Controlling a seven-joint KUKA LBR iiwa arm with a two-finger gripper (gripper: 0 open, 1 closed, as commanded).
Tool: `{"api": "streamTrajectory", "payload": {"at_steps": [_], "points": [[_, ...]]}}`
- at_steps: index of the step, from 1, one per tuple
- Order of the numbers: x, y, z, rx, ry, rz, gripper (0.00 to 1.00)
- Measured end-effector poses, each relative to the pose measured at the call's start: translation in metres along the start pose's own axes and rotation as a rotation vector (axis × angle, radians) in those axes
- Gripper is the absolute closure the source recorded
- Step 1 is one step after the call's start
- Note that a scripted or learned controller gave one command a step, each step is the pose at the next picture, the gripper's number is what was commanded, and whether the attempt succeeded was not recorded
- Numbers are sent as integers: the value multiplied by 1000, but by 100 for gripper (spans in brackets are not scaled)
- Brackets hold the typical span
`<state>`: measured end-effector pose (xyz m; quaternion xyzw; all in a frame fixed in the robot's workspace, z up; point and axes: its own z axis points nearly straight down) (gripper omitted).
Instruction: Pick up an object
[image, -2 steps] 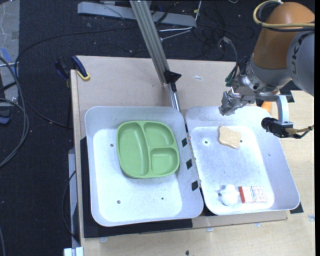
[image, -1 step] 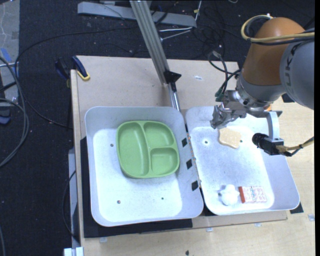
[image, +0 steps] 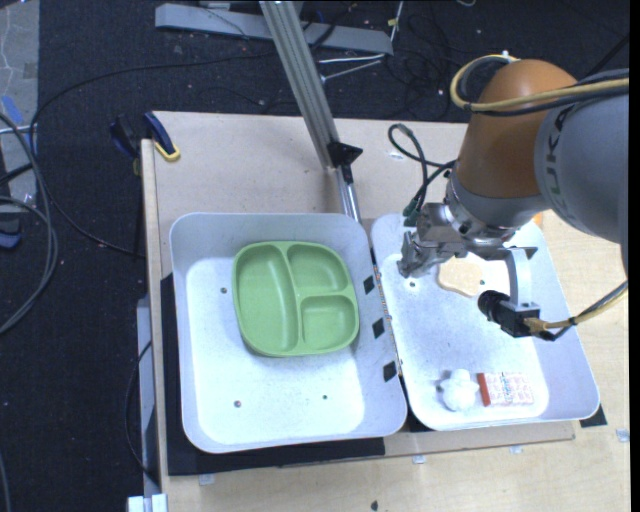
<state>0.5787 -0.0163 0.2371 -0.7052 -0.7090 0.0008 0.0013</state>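
Left bin (image: 200, 400): holds green divided plate (image: 297, 298), upper middle.
Right bin (image: 560, 330): landmark.
Gripper (image: 412, 262): above right bin's upper left corner; opening and grasp cannot be made out.
Tan flat piece (image: 470, 277): just right of gripper, partly under arm.
White lump (image: 458, 390): right bin's near edge.
Red-white packet (image: 510, 389): touching lump's right side.

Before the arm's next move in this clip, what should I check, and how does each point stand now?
1. Gripper over the right bin: ok.
2. Something between its fingers: cannot tell.
3. Pickable things in right bin: ok, white ball, red-and-white packet, tan flat piece.
4. Gripper above one of them: not ok, all lie apart from it.
5. Green divided plate inside the left bin: ok.
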Motion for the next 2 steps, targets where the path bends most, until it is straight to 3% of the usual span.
{"api": "streamTrajectory", "payload": {"at_steps": [2], "points": [[86,-70,-7,1,0,-1,100]]}}
